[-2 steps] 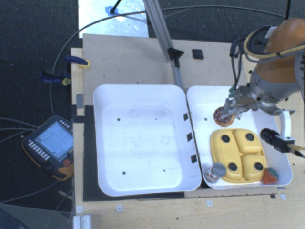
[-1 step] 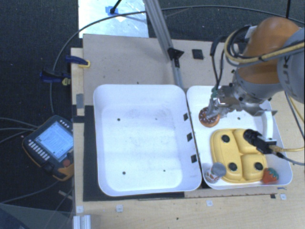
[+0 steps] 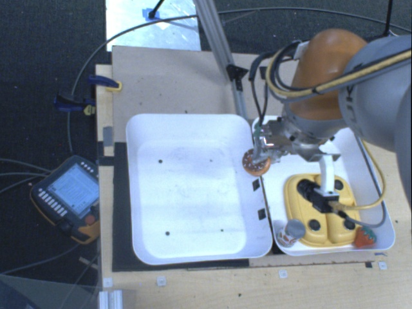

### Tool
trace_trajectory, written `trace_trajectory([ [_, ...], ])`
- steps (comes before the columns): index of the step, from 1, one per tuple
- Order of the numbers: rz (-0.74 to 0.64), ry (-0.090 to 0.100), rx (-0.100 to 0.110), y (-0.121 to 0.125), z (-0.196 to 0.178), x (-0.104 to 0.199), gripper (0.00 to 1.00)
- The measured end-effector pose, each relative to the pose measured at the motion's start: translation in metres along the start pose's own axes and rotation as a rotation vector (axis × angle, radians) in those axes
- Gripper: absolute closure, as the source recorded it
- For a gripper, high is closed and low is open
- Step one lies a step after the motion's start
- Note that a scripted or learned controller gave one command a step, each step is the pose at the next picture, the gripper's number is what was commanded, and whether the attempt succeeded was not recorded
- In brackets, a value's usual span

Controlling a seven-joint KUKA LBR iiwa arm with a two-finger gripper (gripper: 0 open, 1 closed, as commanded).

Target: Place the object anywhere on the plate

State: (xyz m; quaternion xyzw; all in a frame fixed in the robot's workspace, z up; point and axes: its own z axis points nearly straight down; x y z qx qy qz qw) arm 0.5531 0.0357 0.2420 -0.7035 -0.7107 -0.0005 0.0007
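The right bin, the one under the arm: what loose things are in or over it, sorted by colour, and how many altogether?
Yellow: 1, the tray-like yellow piece bearing black parts.
Brown: 1, the round object at the gripper, over the bin's left rim.
Grey: 1, the small cup.
Red: 1, the red item in the corner.
Total: 4

Arm (image 3: 380, 89): grey casing, smooth rounded links. Big glossy orange band (image 3: 325, 66) above the wrist, dome-shaped. Black and yellow cables (image 3: 277, 76) loop around the band's left side; another yellow cable (image 3: 376, 185) trails down off the grey link. Below the band, a grey flange leads into a metallic gripper (image 3: 264, 148) with small silver hardware, details blurred.
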Motion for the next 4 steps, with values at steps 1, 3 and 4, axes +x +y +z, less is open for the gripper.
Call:
trace_trajectory([
  [1, 0.000, 0.000, -0.001, 0.004, 0.012, 0.053, 1.00],
  [3, 0.000, 0.000, 0.001, -0.013, 0.024, 0.148, 1.00],
  [4, 0.006, -0.001, 0.000, -0.013, 0.023, 0.145, 0.00],
])
